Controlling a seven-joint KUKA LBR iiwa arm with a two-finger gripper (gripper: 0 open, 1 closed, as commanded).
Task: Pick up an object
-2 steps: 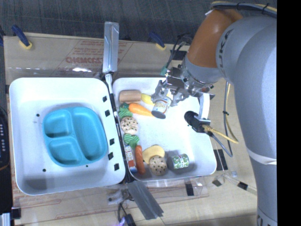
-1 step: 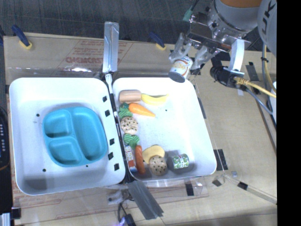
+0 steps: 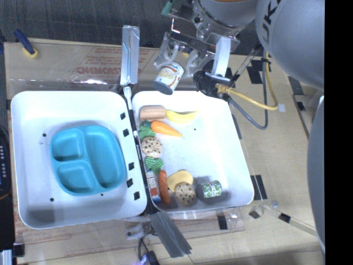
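Two white bins sit side by side: the left bin carries a blue tray, the right bin toy food along its left edge. Above its far edge, the gripper clamps a small bottle.

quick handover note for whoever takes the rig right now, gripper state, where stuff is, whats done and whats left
Gripper: raised over the far rim of the right bin, shut on a small bottle, which hangs tilted between the fingers.
Right bin: sausage, banana, carrot, cookies, green can and other toy food along its left and near sides.
Left bin: blue tray.
Done: the pick looks made.
Left: keep the grip secure.
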